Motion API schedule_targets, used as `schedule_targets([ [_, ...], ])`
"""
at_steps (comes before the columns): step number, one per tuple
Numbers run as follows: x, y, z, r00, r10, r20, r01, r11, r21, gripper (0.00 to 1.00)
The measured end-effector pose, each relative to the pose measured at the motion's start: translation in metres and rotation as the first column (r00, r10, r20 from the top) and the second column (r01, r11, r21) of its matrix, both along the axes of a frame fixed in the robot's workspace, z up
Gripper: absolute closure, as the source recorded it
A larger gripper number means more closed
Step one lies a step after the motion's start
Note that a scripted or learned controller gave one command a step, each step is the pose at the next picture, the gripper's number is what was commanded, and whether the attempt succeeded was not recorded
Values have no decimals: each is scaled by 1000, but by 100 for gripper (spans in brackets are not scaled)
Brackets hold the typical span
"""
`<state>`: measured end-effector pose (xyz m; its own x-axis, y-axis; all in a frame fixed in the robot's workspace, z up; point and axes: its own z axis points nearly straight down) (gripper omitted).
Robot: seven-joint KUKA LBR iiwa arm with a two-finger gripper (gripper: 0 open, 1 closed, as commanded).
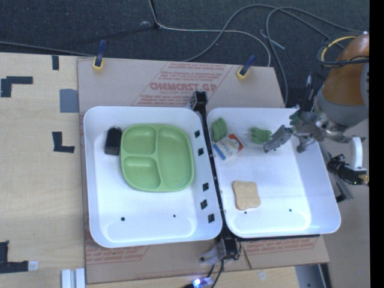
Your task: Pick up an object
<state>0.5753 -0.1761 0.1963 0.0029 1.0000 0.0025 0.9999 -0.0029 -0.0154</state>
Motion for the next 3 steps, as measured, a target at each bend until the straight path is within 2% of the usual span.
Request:
schedule_targets([
  [1, 3, 1, 9, 1000, 4, 14, -4, 1000, -3, 0],
  [2, 10, -6, -43, 1000, 4, 12, -4, 1000, -3, 0],
  [3, 5, -14, -95, 1000, 4, 12, -4, 1000, -3, 0],
])
